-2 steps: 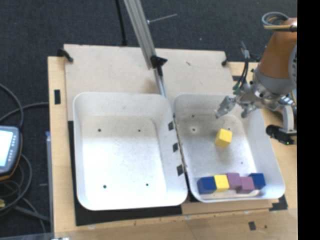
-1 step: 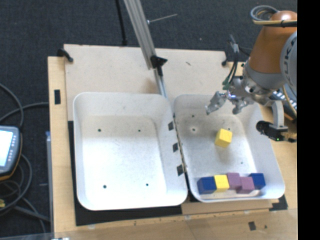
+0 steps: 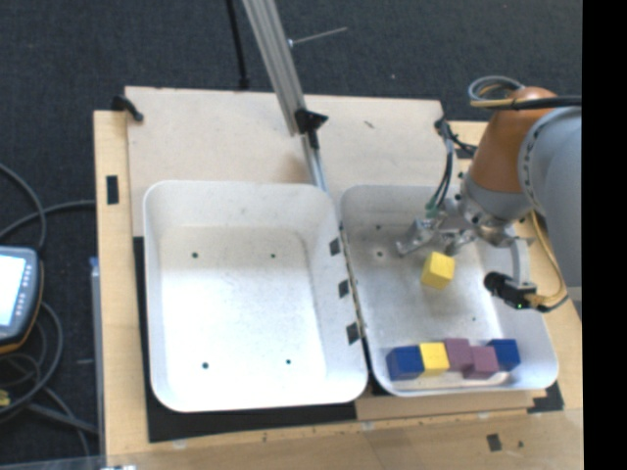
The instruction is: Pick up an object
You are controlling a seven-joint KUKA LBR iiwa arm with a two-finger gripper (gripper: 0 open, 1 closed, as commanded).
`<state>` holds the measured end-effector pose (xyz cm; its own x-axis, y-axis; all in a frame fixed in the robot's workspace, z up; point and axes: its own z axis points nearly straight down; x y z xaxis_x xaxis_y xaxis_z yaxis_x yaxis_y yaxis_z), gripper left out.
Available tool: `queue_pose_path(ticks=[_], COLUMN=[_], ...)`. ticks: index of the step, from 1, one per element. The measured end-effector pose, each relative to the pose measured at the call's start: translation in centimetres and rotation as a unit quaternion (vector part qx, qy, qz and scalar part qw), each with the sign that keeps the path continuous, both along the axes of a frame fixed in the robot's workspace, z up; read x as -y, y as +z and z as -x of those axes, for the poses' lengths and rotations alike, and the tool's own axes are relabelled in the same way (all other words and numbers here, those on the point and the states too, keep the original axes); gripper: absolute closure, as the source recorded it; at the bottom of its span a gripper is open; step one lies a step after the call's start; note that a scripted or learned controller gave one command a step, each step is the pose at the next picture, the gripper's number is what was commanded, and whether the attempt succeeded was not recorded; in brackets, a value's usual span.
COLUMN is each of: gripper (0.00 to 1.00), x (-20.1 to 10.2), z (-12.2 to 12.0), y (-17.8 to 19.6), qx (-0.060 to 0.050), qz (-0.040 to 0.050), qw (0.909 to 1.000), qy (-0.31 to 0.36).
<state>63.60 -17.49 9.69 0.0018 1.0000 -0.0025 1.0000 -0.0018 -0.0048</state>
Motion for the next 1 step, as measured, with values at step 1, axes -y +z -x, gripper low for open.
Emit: queue_pose_path(ticks=[1], gripper=[0.0], x=[-1.32], z=[4.36], y=[0.07], qx=[0.002], qz=[-0.0002], qw=[1.0], qy=[0.0])
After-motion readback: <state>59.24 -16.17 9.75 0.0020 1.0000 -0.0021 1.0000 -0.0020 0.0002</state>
